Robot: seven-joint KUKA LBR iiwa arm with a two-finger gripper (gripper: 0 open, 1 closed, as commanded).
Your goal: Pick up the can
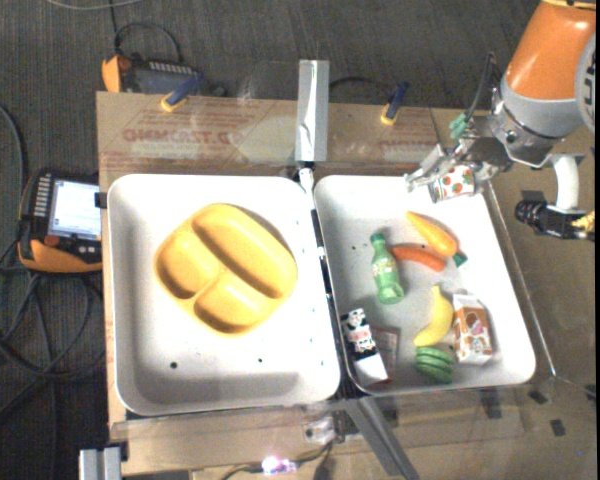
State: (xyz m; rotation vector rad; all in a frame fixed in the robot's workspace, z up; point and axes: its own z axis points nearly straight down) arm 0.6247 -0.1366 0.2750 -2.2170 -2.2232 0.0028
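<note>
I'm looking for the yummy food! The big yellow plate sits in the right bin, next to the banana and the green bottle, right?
Not quite. The camera view shows the yellow plate in the left bin. The banana and green bottle lie in the right bin.

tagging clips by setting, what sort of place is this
Probably a robot lab bench for pick tests: two shallow white bins, one holding toy food like a banana and green bottle, and an industrial arm reaching in.
</note>
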